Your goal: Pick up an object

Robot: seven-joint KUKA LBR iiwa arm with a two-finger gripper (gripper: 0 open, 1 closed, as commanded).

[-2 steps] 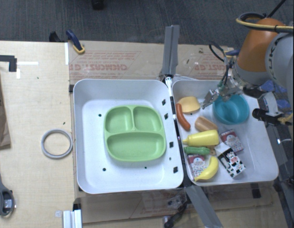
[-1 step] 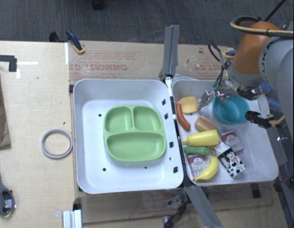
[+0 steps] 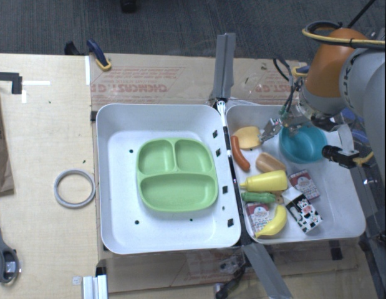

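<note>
The right bin (image 3: 348, 229) holds several items. A teal bowl (image 3: 305, 145) sits near its far side, with a yellow wedge (image 3: 247, 136), a red hot dog (image 3: 240, 153) and a tan bread roll (image 3: 269, 162) to its left. Nearer the front lie a yellow mustard bottle (image 3: 266, 181), a banana (image 3: 274, 223) and small cartons (image 3: 305, 212). My gripper (image 3: 275, 128) hangs low over the bin's far part, between the yellow wedge and the teal bowl's left rim. Nothing visibly sits in its grasp.
The left bin (image 3: 108, 167) holds a green divided plate (image 3: 177, 174). On the bench to the left lie a grey tape ring (image 3: 75, 187), scissors (image 3: 2, 263) and a brown bag (image 3: 0, 148). A blue clamp (image 3: 100, 55) sits at the back.
</note>
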